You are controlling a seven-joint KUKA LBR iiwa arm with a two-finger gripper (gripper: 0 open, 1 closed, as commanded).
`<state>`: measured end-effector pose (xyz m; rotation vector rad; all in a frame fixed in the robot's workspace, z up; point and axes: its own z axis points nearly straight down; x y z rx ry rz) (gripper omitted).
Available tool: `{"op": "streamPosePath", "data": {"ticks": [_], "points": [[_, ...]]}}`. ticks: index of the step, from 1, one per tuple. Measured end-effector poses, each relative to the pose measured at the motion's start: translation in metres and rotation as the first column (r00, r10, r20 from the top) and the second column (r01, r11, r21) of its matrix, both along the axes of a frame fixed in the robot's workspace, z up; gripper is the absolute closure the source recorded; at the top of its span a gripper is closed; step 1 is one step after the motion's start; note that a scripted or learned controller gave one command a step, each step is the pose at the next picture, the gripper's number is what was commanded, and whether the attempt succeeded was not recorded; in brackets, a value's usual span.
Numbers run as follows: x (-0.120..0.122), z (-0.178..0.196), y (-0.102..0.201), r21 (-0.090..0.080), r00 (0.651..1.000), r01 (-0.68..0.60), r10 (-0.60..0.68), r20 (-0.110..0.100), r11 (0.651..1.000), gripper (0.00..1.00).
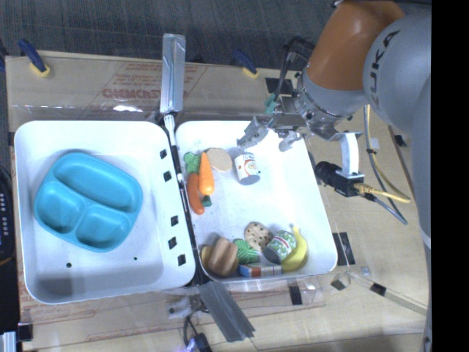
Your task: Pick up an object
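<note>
Above the right bin (322, 196), toward its twelve o'clock edge, the gripper (268, 134) hangs with fingers spread and nothing between them. A small white can (248, 168) lies just at its seven o'clock, carrots (200, 183) farther to nine. This looks like the approach step; next comes a descent over the can, then closing.
</note>
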<state>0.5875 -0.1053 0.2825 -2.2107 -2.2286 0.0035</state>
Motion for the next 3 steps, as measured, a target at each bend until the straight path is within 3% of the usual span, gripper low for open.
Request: {"op": "streamPosePath", "data": {"ticks": [1, 2, 3], "points": [[0.0, 0.0, 0.0, 0.0, 1.0, 0.0, 0.0, 0.0, 1.0, 0.0], [0.04, -0.116, -0.023, 0.002, 0.998, -0.065, 0.065, -0.012, 0.998, 0.0], [0.071, -0.187, -0.072, -0.003, 0.945, -0.328, 0.328, 0.007, 0.945, 0.0]]}}
